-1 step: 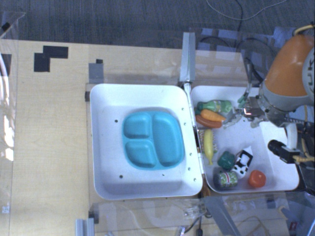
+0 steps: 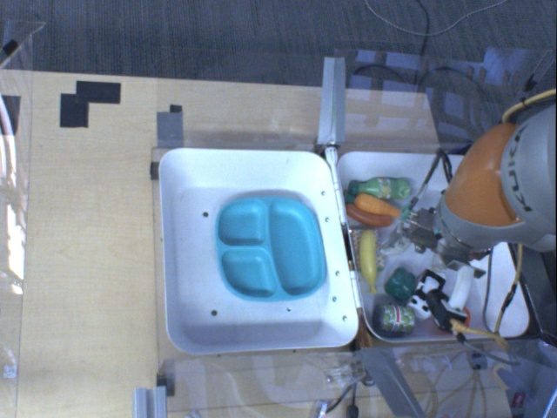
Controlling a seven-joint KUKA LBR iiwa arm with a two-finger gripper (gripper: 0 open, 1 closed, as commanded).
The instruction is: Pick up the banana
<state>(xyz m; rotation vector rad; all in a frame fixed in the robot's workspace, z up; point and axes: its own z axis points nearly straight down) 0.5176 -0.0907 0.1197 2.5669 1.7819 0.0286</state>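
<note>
The banana (image 2: 368, 259) is yellow and lies lengthwise along the left wall of the right bin (image 2: 513, 316), below an orange carrot (image 2: 374, 205). My gripper (image 2: 406, 233) hangs low over the middle of that bin, just right of the banana's upper end and a short way from it. The grey wrist and its orange band (image 2: 477, 190) cover the bin's right half. Nothing can be made out in the gripper's hold.
A green bottle (image 2: 381, 187) lies at the far end of the right bin, a dark green cup (image 2: 401, 283) and a round green object (image 2: 394, 318) near its front. The left bin (image 2: 187, 233) holds a blue divided plate (image 2: 270, 246). Cables trail at the front right.
</note>
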